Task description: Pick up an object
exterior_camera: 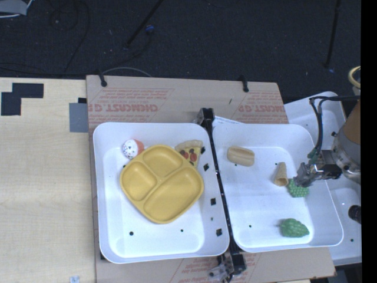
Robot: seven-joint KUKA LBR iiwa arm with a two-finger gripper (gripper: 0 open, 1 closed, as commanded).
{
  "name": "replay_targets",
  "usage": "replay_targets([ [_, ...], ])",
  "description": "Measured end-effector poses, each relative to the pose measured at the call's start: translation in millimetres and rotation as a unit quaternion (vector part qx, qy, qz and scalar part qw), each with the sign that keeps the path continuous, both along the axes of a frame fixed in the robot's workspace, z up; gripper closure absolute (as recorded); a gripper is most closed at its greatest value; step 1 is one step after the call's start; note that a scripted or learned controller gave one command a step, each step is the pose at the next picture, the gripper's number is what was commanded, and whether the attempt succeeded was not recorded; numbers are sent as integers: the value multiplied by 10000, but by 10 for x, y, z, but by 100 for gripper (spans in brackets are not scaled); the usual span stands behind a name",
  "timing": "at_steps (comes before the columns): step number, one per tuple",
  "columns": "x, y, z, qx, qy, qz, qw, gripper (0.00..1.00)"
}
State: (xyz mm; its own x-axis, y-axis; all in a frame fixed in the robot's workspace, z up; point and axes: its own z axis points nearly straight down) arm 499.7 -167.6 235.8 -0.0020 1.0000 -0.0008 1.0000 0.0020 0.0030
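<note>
Cardboard backs two white bins on my bench. Left bin (112,229) carries a yellow divided plate (162,183). Right bin (259,229) has green grapes (298,189) at three o'clock, touching my gripper (306,178) (its jaw state I cannot tell), and a bread roll (241,155) at eleven.

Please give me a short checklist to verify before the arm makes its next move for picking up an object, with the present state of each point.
1. Gripper is over the right bin: ok.
2. A target lies close: the green grapes sit right below the gripper: ok.
3. Object held between the fingers: cannot tell.
4. Neighbours are apart from the grapes: the cone lies close on the left: not ok.
5. Other objects stay free for a retry: bread roll and green leafy piece lie apart: ok.
</note>
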Motion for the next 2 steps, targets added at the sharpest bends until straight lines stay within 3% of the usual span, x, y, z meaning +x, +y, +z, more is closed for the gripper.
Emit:
replay_targets([
  [2,434,1026,-35,9,21,17,10000,100],
])
